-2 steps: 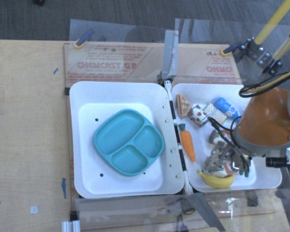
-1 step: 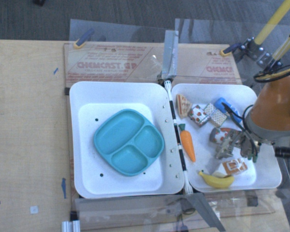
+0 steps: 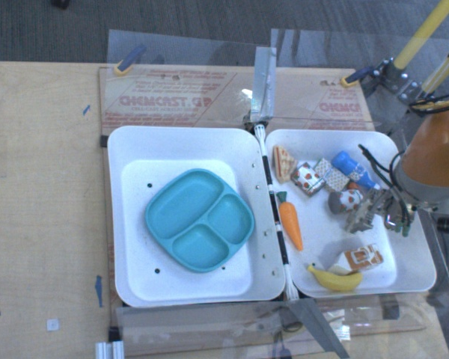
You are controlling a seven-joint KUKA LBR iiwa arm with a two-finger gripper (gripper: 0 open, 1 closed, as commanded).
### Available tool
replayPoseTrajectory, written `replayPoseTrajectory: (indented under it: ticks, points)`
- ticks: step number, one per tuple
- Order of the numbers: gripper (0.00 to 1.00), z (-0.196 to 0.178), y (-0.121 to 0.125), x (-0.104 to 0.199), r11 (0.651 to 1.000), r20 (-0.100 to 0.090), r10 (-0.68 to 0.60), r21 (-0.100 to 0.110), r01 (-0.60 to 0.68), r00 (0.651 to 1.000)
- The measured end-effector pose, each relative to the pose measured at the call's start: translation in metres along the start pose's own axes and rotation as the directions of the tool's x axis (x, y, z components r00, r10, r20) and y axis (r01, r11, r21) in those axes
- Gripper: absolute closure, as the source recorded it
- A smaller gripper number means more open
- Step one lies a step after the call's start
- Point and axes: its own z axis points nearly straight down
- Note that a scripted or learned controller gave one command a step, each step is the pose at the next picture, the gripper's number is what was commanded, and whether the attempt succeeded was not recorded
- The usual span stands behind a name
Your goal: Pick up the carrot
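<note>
We see the carrot (image 3: 289,224) lying well left of our fingers (image 3: 367,214), its long axis running near to far beside the bin's left wall, and we cannot tell whether they are apart.

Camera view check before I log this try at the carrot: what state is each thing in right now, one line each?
carrot: lying loose at the right bin's left wall, not gripped.
gripper: low over the right bin, apart from the carrot.
banana: lying flat near the front wall.
blue plate: flat in the left bin, compartments bare.
right bin: holds the toy food.
left bin: holds the plate.
</note>
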Motion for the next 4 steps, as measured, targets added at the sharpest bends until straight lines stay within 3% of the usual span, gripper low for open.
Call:
replayPoseTrajectory:
  ticks: [1, 2, 3, 4]
  points:
    - [0.0, -0.036, 0.013, 0.002, 0.9, -0.007, -0.435, -0.001, 0.435, 0.9]
    - [0.0, -0.049, 0.064, 0.057, 0.783, -0.012, -0.622, -0.006, 0.622, 0.783]
    - [0.0, -0.002, 0.053, 0.072, 0.728, -0.003, -0.685, -0.004, 0.685, 0.728]
    - [0.0, 0.0, 0.021, -0.024, 0.916, 0.002, -0.401, 0.002, 0.401, 0.916]
